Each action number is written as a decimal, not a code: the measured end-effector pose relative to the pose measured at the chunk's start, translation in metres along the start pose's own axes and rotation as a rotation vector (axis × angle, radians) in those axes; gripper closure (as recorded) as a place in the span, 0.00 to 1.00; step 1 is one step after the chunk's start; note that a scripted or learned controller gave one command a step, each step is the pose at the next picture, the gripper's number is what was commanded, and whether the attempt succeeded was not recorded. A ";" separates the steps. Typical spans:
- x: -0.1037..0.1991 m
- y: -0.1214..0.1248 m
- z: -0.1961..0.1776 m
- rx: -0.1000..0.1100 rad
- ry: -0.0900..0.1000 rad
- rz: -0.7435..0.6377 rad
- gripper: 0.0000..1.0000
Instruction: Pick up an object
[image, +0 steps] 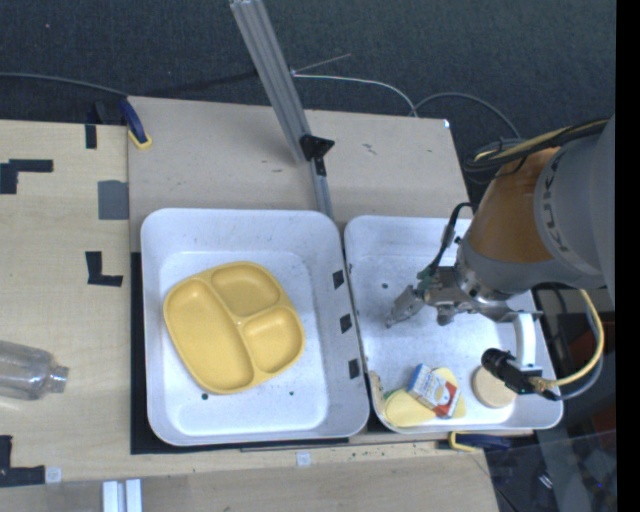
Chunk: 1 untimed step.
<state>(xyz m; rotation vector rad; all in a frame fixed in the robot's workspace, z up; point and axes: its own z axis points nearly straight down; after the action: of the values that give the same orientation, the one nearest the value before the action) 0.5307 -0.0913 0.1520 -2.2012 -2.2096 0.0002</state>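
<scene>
In the camera view, the grey arm (540, 215) with its orange band reaches in from the right over the right bin (400, 245). The gripper (420, 318) hangs low above the middle of that bin. Its fingers (400, 310) stand apart, one pointing toward the wall between the bins and the other toward the near edge, and only bare white bin floor shows between them. They hold nothing.

The things that could be picked lie apart from the gripper. Along the near edge of the right bin is a small printed packet (436, 390), white and yellow with red and blue marks. It touches a pale yellow lump (403, 408) that sits in the near left corner. Just to the right of the packet lies a round tan disc (490, 390).

The left bin (170, 240) holds a yellow divided plate (233, 325) with three compartments, lying flat and left of the bin's centre.

On the worktop (60, 220), well to the left of both bins, a clear plastic bottle (25, 370) lies on its side. A slanted metal rail (275, 80) runs down to the far edge between the bins.
</scene>
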 end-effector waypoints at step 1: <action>0.001 0.000 -0.009 0.001 0.002 -0.001 1.00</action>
<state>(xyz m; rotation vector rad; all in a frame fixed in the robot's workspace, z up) 0.5307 -0.0903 0.1614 -2.1981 -2.2091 -0.0009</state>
